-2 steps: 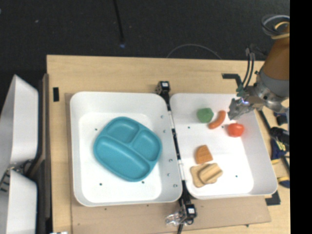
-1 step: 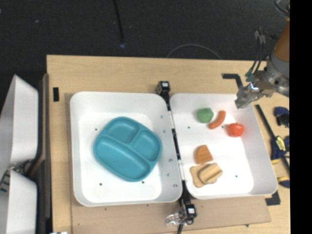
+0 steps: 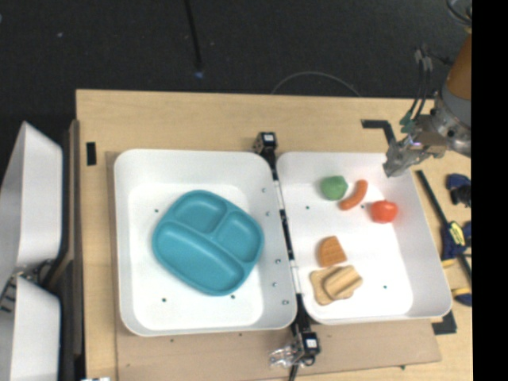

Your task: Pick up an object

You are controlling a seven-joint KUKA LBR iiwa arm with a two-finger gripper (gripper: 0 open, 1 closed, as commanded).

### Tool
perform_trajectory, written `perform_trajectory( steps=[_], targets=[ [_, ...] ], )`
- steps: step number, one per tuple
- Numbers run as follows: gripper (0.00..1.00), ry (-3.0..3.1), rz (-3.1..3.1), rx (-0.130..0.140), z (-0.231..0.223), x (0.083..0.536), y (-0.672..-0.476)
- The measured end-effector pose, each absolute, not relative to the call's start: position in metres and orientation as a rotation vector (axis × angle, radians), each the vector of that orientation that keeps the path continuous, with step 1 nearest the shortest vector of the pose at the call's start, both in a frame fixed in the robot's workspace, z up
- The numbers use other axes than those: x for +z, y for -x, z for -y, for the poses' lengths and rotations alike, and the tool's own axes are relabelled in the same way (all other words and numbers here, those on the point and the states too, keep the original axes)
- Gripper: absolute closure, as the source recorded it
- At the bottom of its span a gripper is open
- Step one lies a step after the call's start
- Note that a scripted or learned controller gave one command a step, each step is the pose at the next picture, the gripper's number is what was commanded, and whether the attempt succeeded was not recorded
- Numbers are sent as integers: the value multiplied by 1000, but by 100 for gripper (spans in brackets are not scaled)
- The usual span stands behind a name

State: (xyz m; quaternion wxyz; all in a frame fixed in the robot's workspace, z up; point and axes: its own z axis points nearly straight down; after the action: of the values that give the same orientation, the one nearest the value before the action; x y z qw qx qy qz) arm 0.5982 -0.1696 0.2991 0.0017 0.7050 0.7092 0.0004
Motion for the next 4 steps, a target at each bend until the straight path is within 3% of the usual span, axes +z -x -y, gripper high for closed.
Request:
perform_trajectory(
  steps=[4],
  targets=[
    [100,-2213,-2231,2,-17,272,-572]
  ],
)
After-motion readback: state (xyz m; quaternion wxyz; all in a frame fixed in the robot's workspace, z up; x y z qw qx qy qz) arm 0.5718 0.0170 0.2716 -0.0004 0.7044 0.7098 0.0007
